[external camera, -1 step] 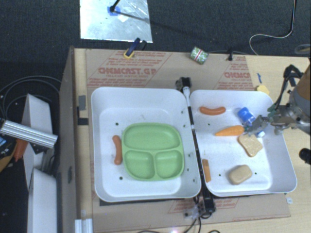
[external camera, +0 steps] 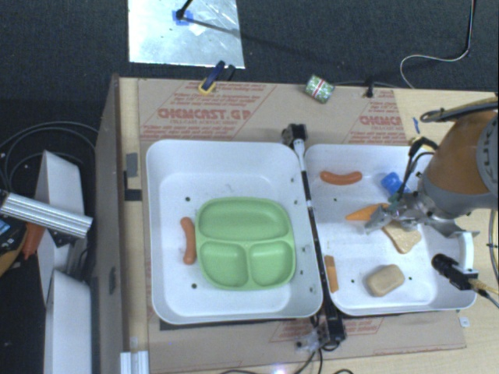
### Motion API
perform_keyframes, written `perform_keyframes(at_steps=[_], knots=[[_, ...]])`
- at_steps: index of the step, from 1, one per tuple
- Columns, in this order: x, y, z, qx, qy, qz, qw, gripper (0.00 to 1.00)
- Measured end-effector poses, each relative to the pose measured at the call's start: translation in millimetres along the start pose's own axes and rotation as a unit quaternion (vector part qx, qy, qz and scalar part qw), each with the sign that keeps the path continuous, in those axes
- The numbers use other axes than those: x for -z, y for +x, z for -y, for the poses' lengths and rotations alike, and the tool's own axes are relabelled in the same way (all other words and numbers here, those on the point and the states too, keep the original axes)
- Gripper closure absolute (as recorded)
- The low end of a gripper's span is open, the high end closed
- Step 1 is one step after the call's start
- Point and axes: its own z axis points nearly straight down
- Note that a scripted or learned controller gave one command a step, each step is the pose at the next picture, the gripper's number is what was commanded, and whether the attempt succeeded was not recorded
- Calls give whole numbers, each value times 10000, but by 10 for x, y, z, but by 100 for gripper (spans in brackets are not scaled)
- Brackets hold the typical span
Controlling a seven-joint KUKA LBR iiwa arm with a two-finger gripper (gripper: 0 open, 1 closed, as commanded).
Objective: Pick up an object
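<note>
Now we're low in the right bin, lining up a pick.

Our gripper (external camera: 392, 215) sits among the orange carrot piece (external camera: 362, 213), the toast slice (external camera: 404, 237) and the blue block (external camera: 391, 182); whether the jaws are spread or closed on anything, we cannot tell from up here. To do this well, we'd centre over one item, likely the carrot or the toast, keeping off the neighbours and the bin wall (external camera: 310, 209), before closing and lifting straight up.

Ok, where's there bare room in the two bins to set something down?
Left bin: white floor above the green tray, and its bottom left corner below the sausage. Right bin: floor between the upper sausage and bread roll. Crowded around the gripper.
</note>
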Motion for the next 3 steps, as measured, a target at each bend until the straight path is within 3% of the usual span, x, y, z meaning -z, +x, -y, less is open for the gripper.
perform_keyframes(at_steps=[1,2,3], knots=[[625,116,-536,11,2,1,10000,0],[73,-276,-547,7,12,1,10000,0],[-45,-21,-960,14,11,-6,10000,0]])
